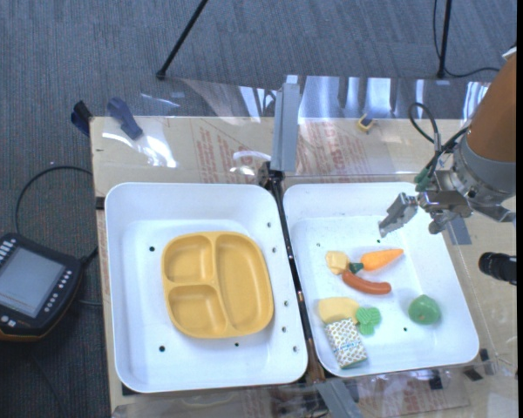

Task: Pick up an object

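Open hand above the toy food.
The carrot looks light, hard and smooth; pinching its thick middle seems best.

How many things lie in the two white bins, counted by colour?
Yellow: 3, the divided plate, a small piece, a block
Orange: 1, the carrot
Red: 1, the sausage
Green: 2, the round piece, the leafy piece
White patterned: 1, the packet
Total: 8
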